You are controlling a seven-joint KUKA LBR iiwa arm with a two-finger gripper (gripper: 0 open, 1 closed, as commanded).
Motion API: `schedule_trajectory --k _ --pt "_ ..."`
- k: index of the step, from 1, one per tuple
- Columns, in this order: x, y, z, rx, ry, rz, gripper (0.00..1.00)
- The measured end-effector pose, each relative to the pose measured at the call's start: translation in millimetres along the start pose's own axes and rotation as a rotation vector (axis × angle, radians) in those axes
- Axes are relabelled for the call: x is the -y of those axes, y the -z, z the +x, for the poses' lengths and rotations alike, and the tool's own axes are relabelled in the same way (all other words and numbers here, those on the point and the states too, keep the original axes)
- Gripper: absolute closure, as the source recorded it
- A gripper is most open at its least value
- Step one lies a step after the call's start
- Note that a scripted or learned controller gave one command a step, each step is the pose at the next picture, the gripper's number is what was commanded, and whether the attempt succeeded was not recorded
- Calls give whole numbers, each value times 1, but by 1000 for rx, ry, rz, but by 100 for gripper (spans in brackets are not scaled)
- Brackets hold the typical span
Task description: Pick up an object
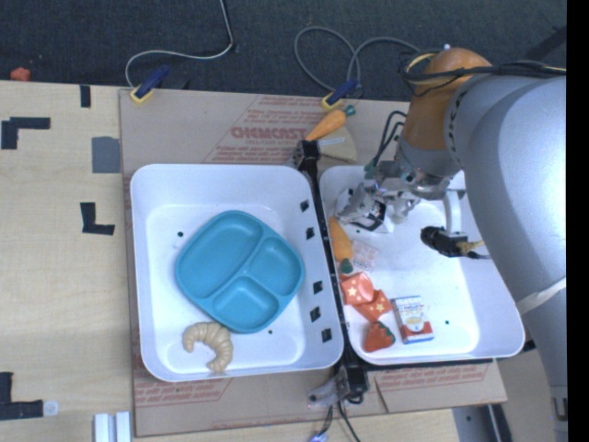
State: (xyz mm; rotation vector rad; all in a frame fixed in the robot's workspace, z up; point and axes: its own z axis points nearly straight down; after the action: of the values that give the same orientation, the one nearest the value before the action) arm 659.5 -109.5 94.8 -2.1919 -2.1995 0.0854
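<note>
1. No single object is named, so we take the nearest candidate: the orange carrot-shaped toy (340, 241). It lies in the right bin (497, 341), lengthwise just beside the wall shared with the other bin.
2. The gripper (366, 212) hangs low over the far left corner of that bin, just beyond the toy's upper end. It is a tangle of pale metal against the white floor, and we cannot tell whether the claw is spread or pressed together. We see nothing held in it.
3. We judge the toy's place against the wall to be awkward, since there is little room on that side for a grasp.
4. Nearer the front of the same bin lie a crumpled red-orange piece (361, 291), a small red fruit (379, 337) and a little carton (412, 319). They sit more in the open and look easier to reach.
5. The left bin (145, 247) holds a blue divided plate (239, 270) and a croissant (210, 343), both well apart from the arm.
6. A second carrot (328, 122) lies on the cardboard behind the bins.
</note>
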Motion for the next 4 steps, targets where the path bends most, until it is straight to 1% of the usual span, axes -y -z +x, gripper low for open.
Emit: schedule_trajectory --k 1,2,3,4 --pt "0 -1 -2 -4 2 0 0" --pt "14 0 1 3 -6 -50 0" --pt "-1 -2 -7 -16 9 1 0" --pt "0 -1 -1 2 2 -2 0"
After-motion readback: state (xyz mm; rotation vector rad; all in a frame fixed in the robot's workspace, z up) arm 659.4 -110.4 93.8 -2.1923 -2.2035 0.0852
